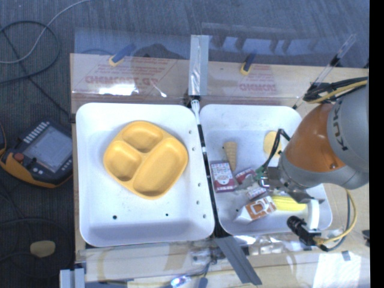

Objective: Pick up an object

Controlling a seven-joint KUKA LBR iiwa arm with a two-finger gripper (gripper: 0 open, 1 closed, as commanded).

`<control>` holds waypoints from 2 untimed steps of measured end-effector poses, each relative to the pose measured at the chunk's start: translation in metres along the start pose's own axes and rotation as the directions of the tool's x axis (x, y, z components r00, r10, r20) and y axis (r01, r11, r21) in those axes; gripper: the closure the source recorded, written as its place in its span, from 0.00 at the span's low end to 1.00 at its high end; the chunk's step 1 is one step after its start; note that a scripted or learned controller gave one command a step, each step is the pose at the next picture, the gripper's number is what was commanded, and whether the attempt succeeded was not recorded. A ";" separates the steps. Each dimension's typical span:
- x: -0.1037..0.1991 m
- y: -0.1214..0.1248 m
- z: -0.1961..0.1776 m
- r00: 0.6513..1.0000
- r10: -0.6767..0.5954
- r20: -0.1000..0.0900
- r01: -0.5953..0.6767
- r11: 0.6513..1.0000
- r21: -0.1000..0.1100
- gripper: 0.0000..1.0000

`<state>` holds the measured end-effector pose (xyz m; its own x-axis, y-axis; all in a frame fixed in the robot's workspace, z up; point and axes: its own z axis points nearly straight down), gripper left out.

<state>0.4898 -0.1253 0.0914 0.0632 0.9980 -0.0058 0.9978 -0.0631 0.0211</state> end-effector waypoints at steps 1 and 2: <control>0.013 0.045 0.001 0.999 -0.050 0.001 0.050 0.999 0.008 0.00; 0.015 0.046 -0.008 0.999 -0.053 -0.003 0.053 0.999 0.008 1.00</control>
